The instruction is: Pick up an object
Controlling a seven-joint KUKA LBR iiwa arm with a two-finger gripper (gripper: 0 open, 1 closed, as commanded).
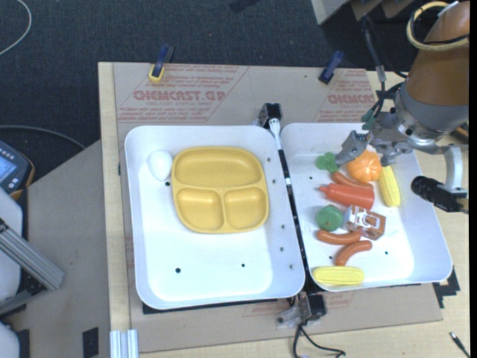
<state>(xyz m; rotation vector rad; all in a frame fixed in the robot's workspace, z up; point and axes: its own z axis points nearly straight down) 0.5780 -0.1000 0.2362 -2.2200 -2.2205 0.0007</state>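
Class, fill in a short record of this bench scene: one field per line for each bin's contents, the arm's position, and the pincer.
left bin: yellow divided plate; white egg beside it
right bin: toy food, including orange fruit, two corn cobs, sausages, green pieces
arm: over right bin's far side
pincer: just above the orange fruit; grip state unclear
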